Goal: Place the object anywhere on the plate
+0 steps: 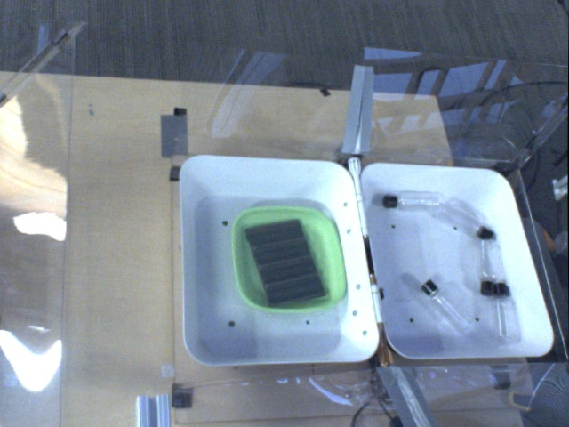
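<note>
Dark ridged object [284,262] already lies flat on the green plate [243,238] in the left bin [191,238] | long axis runs upper-left to lower-right | jaws: we cannot tell | 4 clear vials [412,201] sit in the right bin [511,185], well apart from it

Two shallow white bins sit side by side on the surface [116,265]: the left bin [200,327] and the right bin [524,327].

One green plate [244,278] lies in the left bin, and on it one dark ribbed block [284,262].

Four clear vials with black caps lie in the right bin: one at the far side [413,201], one along the right wall [487,252], one near the middle [442,301], and one at the near right corner [500,310].
</note>
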`<action>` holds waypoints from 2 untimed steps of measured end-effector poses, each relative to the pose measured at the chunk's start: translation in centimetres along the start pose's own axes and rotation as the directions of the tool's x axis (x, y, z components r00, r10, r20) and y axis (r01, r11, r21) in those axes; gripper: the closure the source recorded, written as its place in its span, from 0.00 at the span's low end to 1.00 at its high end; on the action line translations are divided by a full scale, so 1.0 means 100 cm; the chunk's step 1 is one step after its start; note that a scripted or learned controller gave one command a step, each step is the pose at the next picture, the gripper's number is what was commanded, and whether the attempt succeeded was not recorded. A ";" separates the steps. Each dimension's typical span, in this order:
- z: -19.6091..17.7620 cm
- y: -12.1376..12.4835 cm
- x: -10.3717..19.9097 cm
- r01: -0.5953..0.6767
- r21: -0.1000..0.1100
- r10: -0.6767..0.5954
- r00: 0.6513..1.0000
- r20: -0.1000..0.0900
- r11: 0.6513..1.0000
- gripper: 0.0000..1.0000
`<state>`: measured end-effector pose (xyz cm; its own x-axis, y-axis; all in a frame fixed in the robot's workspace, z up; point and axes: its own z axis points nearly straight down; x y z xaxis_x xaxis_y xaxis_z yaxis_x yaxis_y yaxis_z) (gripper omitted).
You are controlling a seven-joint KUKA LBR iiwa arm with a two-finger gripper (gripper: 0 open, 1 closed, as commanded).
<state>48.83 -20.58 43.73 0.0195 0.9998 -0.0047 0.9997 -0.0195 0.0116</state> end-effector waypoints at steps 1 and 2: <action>0.000 0.000 0.000 0.000 0.000 0.000 1.000 0.000 1.000 0.00; 0.000 0.000 0.001 -0.054 0.000 0.054 0.999 0.000 0.999 0.00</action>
<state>48.85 -20.49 43.74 0.0738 0.9973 -0.0039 0.9972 -0.0738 0.0120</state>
